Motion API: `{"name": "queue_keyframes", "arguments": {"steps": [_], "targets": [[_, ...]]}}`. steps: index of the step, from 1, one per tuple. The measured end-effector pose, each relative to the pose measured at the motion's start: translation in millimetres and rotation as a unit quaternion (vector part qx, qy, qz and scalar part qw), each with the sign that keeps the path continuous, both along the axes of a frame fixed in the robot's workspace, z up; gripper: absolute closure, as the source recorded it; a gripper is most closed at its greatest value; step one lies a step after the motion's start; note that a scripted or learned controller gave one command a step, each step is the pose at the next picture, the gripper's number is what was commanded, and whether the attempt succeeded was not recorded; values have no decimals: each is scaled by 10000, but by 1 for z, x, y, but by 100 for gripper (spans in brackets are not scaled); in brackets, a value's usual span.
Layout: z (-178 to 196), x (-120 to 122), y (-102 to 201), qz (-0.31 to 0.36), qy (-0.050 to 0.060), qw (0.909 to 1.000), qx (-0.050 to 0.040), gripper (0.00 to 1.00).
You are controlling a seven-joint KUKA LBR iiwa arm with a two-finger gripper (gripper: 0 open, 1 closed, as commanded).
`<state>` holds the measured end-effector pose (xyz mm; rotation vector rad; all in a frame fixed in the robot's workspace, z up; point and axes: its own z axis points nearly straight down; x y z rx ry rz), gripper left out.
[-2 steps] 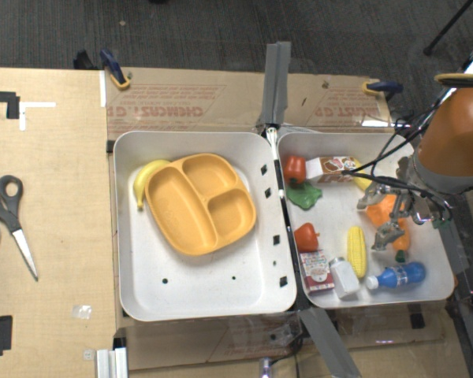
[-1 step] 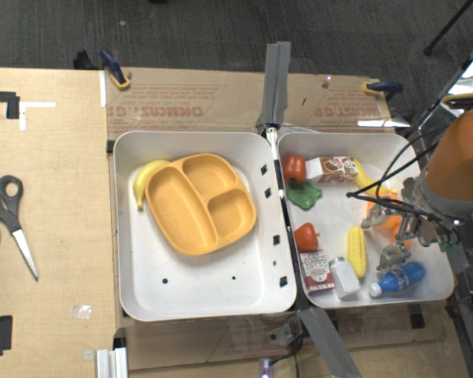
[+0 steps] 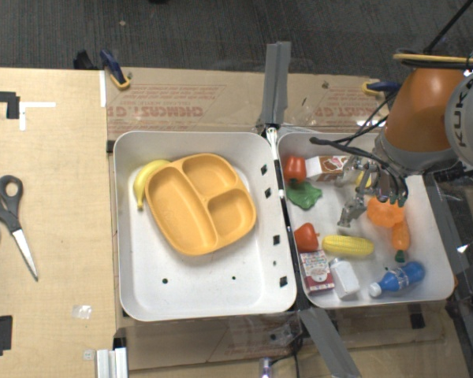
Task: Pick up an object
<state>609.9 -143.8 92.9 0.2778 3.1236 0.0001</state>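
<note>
Arm: you see it reach in from the right, orange band over the right bin (image 3: 437, 235).
Gripper: the gripper (image 3: 353, 211) hangs low in the right bin, just above the corn (image 3: 347, 246); you cannot tell how its jaws stand, and nothing shows between them.
Right bin: corn lies near the middle; an orange toy (image 3: 386, 211) sits just right of the gripper, a carrot (image 3: 400, 236) below it, a blue bottle (image 3: 398, 278) at the front right, a green piece (image 3: 305, 196) and red pepper (image 3: 294, 168) at the left.
Left bin: the left bin (image 3: 197, 290) holds a yellow tray (image 3: 199, 203) with a banana (image 3: 146, 178) touching its left edge.
Bench: scissors (image 3: 14, 219) lie far left.
</note>
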Motion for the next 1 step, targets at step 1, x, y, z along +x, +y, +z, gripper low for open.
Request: {"name": "queue_keyframes", "arguments": {"steps": [1], "targets": [[-4,29,-29,-100,159,9998,43,0]]}}
